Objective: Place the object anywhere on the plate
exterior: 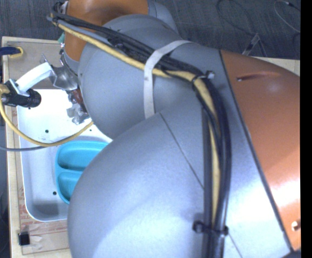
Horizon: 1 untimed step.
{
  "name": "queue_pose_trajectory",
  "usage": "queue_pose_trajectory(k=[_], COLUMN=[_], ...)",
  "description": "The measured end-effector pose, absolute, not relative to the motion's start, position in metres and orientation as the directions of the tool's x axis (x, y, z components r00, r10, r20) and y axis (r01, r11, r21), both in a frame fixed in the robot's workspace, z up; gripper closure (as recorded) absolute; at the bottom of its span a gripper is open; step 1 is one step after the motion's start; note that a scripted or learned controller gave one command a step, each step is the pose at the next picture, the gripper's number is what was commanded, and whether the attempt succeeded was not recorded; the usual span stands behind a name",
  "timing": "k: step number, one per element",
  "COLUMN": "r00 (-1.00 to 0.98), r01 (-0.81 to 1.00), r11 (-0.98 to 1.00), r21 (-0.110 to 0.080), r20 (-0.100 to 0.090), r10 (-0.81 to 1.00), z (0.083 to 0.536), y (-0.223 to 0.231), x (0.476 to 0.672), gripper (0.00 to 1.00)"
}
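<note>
A light blue plate lies in the left white bin, with a ridge across it; its right part is hidden under my arm. My gripper shows as metal parts just above the plate's far edge, over the bin's white floor. The grey arm body and its orange band cover most of the view, so whatever is under the gripper is hidden.
A yellow hose loops over the bin's left wall from a black fitting. A white tube runs to the wrist. A blue clamp sits on the bench's far left corner. Cables run along the arm.
</note>
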<state>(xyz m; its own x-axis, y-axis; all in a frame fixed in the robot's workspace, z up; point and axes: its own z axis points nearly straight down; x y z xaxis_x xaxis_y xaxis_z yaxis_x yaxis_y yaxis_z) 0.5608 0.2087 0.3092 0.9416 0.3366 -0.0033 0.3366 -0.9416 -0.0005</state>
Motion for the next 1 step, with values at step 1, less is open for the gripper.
queue_pose_trajectory(k=[1], r00=[0.859], r01=[0.511], r11=[-0.859], r21=[-0.004], r20=[-0.01], r10=[0.511], z=[0.1797], y=[0.2187], x=[0.4737], gripper=[1.0])
